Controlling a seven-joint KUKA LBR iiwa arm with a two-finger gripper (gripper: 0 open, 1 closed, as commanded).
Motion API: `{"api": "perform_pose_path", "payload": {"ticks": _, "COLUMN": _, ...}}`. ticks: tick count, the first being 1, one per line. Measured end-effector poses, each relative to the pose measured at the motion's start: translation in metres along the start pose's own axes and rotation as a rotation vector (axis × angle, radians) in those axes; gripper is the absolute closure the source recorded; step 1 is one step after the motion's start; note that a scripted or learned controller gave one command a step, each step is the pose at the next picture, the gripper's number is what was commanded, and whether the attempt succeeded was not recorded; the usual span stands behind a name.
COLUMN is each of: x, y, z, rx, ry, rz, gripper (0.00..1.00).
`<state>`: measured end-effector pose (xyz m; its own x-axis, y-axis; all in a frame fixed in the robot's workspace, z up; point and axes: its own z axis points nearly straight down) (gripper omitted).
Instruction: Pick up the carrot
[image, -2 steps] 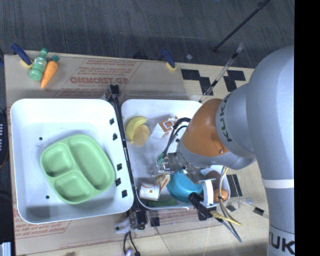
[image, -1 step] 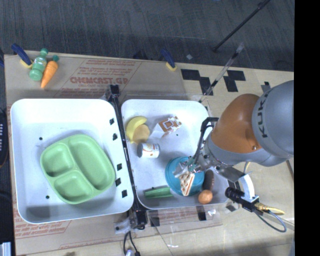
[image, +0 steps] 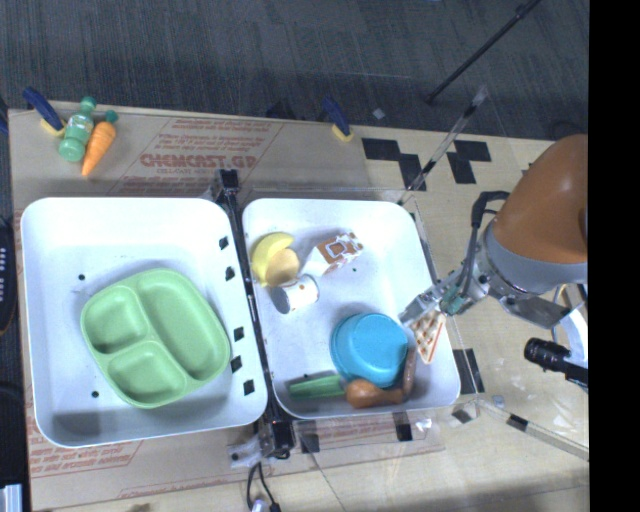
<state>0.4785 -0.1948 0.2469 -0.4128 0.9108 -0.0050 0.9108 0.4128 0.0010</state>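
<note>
An orange carrot (image: 97, 147) with a green top lies on the bench beyond the far left corner of the left bin, outside both bins. My gripper (image: 443, 303) hangs over the right rim of the right bin (image: 330, 212), far from that carrot. Just below the gripper a waffle-patterned wedge (image: 428, 336) leans on the bin's right wall. An orange-brown, rounded piece (image: 368, 392) lies at the right bin's front wall next to a green stick (image: 315, 385); I cannot tell what it is.
A green bottle (image: 74, 135) lies against the carrot. The left bin (image: 50, 230) holds a green divided plate (image: 153, 335). The right bin holds a blue bowl (image: 370, 346), a yellow fruit (image: 272, 257), a white cup (image: 298, 293) and a small toy (image: 339, 249).
</note>
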Motion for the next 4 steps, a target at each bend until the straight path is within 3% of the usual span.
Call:
{"api": "perform_pose_path", "payload": {"ticks": 1, "x": 0.001, "y": -0.001, "z": 0.003, "rx": 0.004, "ry": 0.004, "rz": 0.000, "gripper": 0.00}}
{"api": "perform_pose_path", "payload": {"ticks": 2, "x": 0.032, "y": 0.026, "z": 0.128, "rx": -0.030, "ry": -0.021, "rz": 0.186, "gripper": 0.00}}
{"api": "perform_pose_path", "payload": {"ticks": 3, "x": 0.082, "y": 0.041, "z": 0.009, "rx": -0.004, "ry": 0.003, "rz": 0.209, "gripper": 0.00}}
{"api": "perform_pose_path", "payload": {"ticks": 4, "x": 0.089, "y": 0.039, "z": -0.023, "rx": 0.004, "ry": 0.006, "rz": 0.256, "gripper": 0.00}}
